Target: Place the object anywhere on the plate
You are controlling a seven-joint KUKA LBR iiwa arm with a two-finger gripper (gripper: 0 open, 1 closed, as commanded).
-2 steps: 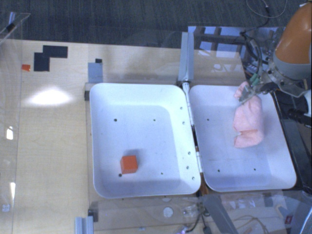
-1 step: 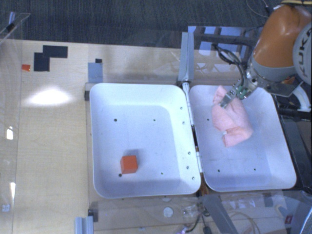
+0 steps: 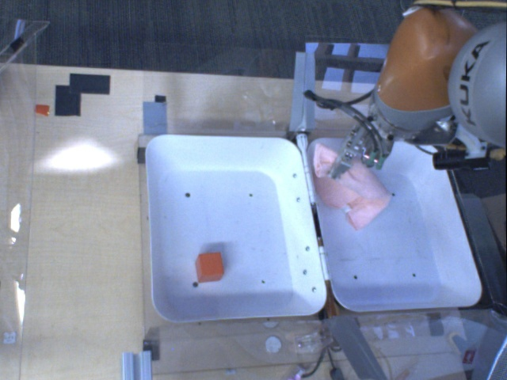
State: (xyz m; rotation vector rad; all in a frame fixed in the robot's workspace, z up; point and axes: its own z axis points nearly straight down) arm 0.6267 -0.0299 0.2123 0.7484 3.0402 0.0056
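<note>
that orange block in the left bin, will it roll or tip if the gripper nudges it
The orange block looks cube-shaped with flat faces, so it would probably slide across the left bin rather than roll. It sits low and squat, so tipping seems unlikely. It looks small and solid, so it is probably light and stiff, though the smooth white floor may let it skid.

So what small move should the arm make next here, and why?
Probably lift clear and travel left: the tool hangs over the pink plate in the right bin, while the orange block lies apart in the left bin.
</note>
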